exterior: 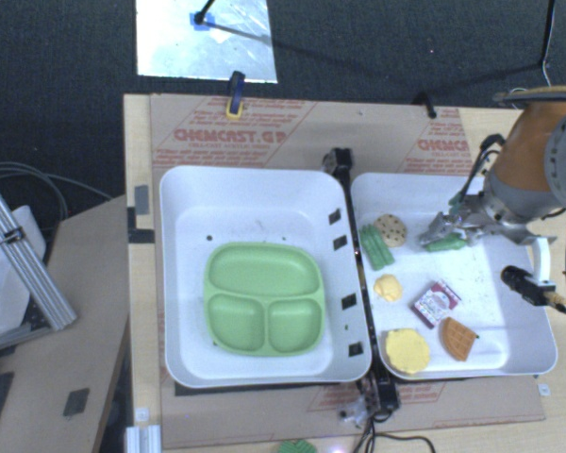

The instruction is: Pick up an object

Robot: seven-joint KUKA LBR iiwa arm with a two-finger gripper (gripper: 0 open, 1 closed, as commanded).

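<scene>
Well to the claw's left, the tray point(264, 298) is a matte green plastic plate with three shallow wells, lying flat in the left bin point(184, 206); it is broad, stiff and low-edged, a poor thing to pinch. Nearer, in the right bin point(528, 352), the ridged piece point(375, 247) is a green, ribbed strip lying left of the claw, and the cookie point(390, 227) is a flat speckled disc just beside it. Below and left of the claw sit a small yellow lump point(387, 288) and a rounder yellow disc point(407, 350), both smooth and likely light. The packet point(435, 303) is a small red-and-white block, and the waffle point(457, 338) an orange, gridded wedge.

At the claw point(443, 238) itself, a green piece point(445, 244) lies touching the metal tips, low over the bin floor. Whether the tips stand apart or are pressed on it I cannot tell.

My judgement: these are toy foods, light, rigid and somewhat slick. The green piece looks thin, so a grip across its narrow width, near its middle, seems safest.
</scene>
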